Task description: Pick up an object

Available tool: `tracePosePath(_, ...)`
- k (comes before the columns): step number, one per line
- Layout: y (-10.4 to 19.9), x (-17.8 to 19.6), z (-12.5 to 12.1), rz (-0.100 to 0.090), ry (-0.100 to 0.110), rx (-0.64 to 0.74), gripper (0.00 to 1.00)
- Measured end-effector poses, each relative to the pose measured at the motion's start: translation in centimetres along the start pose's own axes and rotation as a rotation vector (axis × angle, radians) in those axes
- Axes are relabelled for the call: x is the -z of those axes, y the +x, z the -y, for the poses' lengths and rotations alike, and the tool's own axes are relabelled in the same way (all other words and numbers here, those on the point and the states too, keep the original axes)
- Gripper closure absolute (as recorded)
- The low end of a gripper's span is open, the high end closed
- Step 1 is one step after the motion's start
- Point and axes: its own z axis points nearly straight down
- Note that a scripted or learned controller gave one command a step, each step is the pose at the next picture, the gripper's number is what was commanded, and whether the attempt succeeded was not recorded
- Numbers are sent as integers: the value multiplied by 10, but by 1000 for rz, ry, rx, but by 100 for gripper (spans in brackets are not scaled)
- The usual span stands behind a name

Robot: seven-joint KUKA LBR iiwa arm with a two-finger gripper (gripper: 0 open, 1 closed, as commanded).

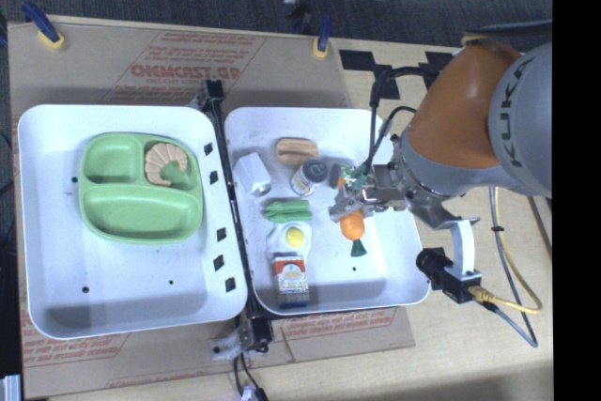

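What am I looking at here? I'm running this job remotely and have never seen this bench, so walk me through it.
You have one camera, fixed above the bench and looking down at a slant. The grey and orange machine on the right is a robot arm; its pincer is down inside the right bin.

Two shallow white bins sit side by side. The left bin holds a green divided plate with a tan, pretzel-like piece in one compartment. The right bin holds small toy foods: a bread-like roll, a green piece, a fried egg, a small carton and an orange carrot.

The carrot lies right at the pincer, but I cannot tell whether it is gripped.
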Motion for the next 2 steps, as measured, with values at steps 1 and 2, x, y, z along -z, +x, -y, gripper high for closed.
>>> tracePosePath(1,0,10,-1,1,-3,5,100)
tracePosePath(2,0,21,-2,2,-6,10,100)
